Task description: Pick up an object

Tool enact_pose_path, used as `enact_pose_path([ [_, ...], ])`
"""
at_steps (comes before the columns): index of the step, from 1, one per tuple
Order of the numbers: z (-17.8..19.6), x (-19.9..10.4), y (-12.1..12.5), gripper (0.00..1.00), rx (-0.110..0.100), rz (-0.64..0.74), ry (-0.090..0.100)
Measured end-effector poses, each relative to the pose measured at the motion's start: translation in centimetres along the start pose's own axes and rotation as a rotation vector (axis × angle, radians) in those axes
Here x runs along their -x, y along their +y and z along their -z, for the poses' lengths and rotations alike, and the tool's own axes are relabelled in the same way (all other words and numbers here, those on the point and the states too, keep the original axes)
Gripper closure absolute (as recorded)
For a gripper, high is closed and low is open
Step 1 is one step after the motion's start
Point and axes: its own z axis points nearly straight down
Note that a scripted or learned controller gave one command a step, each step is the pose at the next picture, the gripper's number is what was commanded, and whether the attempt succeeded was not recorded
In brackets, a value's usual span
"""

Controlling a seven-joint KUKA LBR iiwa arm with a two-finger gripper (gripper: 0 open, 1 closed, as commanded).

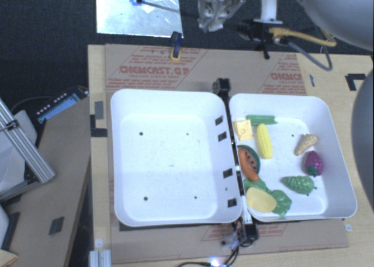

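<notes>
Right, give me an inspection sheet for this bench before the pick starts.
Surface: bench covered by printed board, bearing two white bins side by side.
Job's things: right bin holds toy foods: corn cob, green bean pod, yellow cube, watermelon slice, purple piece, tan cone, green cluster, yellow piece on a leaf.
Clutter: yellow-and-blue clamp behind the left bin.
Grippers: gripper raised beyond the bins' far edge; nothing seen between its fingers.
Cables: yellowish hose near the arm.
Surroundings: shiny sheet on the floor; aluminium rail at left.
</notes>
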Motion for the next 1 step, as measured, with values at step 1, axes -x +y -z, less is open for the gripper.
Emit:
enact_pose_path([
  [1, 4.25, -1.96, 0.02, 1.0, 0.001, 0.0, 0.0],
])
